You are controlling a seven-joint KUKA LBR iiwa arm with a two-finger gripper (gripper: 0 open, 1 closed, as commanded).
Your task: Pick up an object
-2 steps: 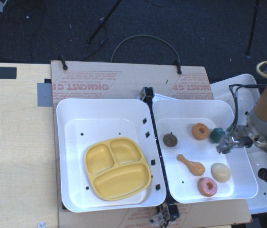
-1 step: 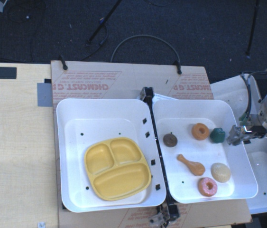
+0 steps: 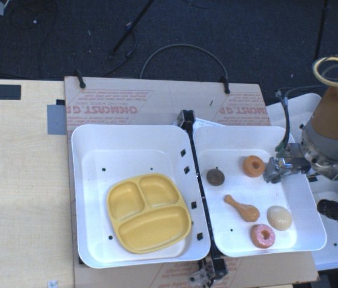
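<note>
1. Doughnuts, judged light and firm: the pink doughnut (image 3: 263,236) lies nearest, in the right bin (image 3: 316,236); grip it across the ring.
2. Beside it are a pale egg shape (image 3: 280,218) and a smooth wooden drumstick shape (image 3: 242,207).
3. Farther away, a dark ball (image 3: 215,176) and a brown doughnut (image 3: 253,165).
4. The gripper (image 3: 272,171) is just beside the brown doughnut; I cannot tell the state of its jaws.
5. The left bin (image 3: 90,161) holds a yellow divided tray (image 3: 149,212).

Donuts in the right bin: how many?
2. An orange donut sits near the bin's far side, just left of the gripper. A pink donut lies near the front edge, below the cream ball. None looks hidden.
</note>
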